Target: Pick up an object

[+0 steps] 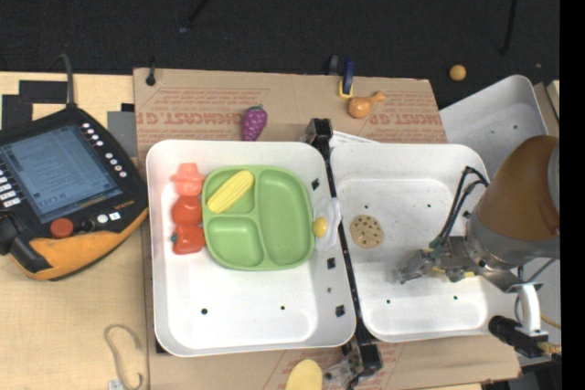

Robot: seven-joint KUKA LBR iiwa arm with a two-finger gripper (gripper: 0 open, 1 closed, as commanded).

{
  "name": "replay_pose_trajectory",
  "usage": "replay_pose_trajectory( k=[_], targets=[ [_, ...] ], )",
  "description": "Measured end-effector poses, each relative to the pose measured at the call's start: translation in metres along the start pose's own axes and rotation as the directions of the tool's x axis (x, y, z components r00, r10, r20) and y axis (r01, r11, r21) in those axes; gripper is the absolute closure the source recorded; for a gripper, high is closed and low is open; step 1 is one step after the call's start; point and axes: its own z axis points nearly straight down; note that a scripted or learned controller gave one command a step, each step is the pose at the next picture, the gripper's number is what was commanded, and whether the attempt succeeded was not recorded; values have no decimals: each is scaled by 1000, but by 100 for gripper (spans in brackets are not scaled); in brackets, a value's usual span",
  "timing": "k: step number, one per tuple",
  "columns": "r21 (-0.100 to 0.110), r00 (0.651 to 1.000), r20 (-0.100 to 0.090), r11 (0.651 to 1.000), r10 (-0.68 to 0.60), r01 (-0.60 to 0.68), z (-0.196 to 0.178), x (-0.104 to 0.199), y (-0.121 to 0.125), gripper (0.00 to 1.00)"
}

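Observation:
My gripper [409, 273] hangs low over the floor of the right bin [402, 178], reaching in from the right under the grey and orange arm. A round tan cookie [366, 231] lies on that bin's floor, up and to the left of the fingertips and apart from them. In the left bin [238, 324] sits a green divided plate [265, 219] with a yellow corn cob [228, 190] in its top-left compartment. A red and orange toy [186, 210] lies left of the plate. A small yellow piece [321, 227] rests at the plate's right rim.
A purple grape bunch [254, 121] and an orange pear-shaped toy [363, 104] lie on the cardboard behind the bins. A yellow object [304, 374] sits below the bins' front edge. A teach pendant [64, 187] rests at the left. A black divider [338, 242] separates the bins.

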Motion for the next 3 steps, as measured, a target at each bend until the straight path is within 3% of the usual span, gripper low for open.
replay_pose_trajectory(
  k=[1,2,3],
  targets=[
    [-4,1000,2,1000,-1,1,22,3,0,0],
    [-6,1000,2,1000,6,-6,10,1,0,100],
    [-9,1000,4,1000,0,0,-42,8,7,100]
  ],
)
